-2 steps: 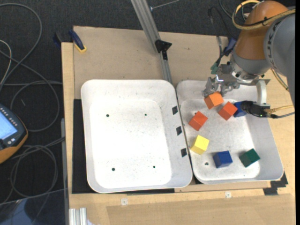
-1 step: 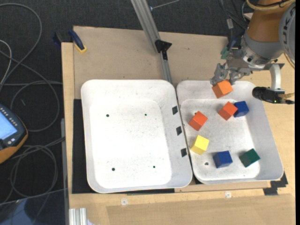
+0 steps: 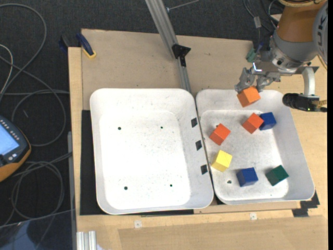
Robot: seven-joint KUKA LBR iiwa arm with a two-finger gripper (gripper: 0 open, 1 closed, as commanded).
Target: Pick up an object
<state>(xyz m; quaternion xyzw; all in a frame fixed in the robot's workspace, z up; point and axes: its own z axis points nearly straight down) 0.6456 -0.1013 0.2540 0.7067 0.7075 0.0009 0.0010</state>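
Observation:
My gripper [image 3: 251, 87] hangs above the far edge of the right bin [image 3: 296, 155], shut on an orange cube [image 3: 249, 96] that sits lifted off the floor between its fingers. Below it in the right bin lie two more orange cubes [image 3: 220, 133] [image 3: 253, 123], a blue cube [image 3: 268, 120] touching the second orange one, a yellow cube [image 3: 222, 160], another blue cube [image 3: 247, 176] and a dark green cube [image 3: 277, 175].
The left bin [image 3: 104, 155] stands beside the right one, with small black clips [image 3: 198, 145] along the shared rim. A slanted metal rail [image 3: 166, 30] crosses the bench behind the bins. Cables and a handheld device [image 3: 10, 145] lie left of the bench.

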